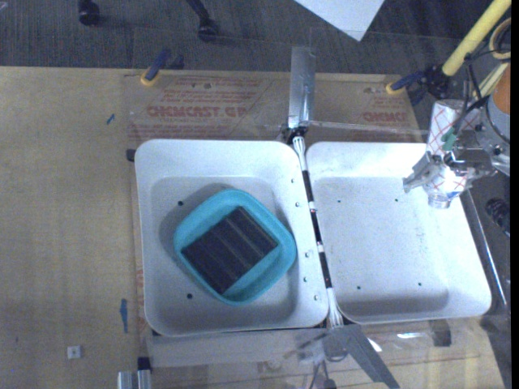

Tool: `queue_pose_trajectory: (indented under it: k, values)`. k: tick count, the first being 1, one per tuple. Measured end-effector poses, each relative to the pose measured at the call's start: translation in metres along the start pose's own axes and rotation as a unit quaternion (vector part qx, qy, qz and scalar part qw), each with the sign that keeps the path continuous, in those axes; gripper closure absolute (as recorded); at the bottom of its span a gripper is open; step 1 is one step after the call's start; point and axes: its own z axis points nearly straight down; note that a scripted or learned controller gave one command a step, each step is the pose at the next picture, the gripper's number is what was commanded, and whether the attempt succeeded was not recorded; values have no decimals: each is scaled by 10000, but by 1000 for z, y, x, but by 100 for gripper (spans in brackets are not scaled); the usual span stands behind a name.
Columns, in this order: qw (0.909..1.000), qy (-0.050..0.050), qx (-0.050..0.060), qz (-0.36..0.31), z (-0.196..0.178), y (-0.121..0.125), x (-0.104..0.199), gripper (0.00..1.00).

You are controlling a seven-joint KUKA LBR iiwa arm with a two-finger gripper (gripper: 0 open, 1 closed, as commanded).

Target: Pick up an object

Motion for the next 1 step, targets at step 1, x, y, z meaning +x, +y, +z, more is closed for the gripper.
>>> queue_pose_trajectory:
  k: [1]
  values:
    - [9979, -8, -15, -641, 100, 56, -45, 0]
